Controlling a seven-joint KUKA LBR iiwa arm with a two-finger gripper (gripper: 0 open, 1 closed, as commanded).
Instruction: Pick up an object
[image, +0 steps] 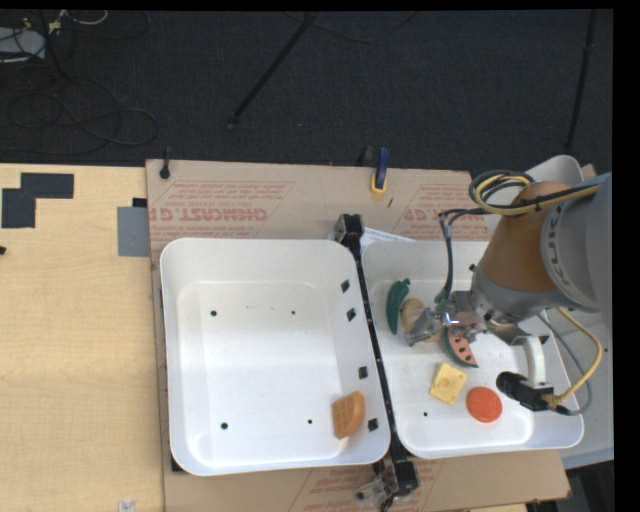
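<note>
The red, seeded watermelon-slice toy (462, 347) lies in the right white bin (560, 435), directly under the gripper (440, 325); whether the gripper is apart, together or clamped cannot be determined. Left of it lie a tan shell-shaped toy (411, 313) and a green curved toy (398, 296). Nearer lie a yellow cheese wedge (448, 382) and a round orange-red toy (484, 404). An orange bread-like block (348, 413) rests in the left white bin (185, 300).

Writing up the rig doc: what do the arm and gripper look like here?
The arm is grey, rounded, with an orange band above the wrist. Yellow and black cables loop on top of it. The gripper is small, metallic grey.
</note>
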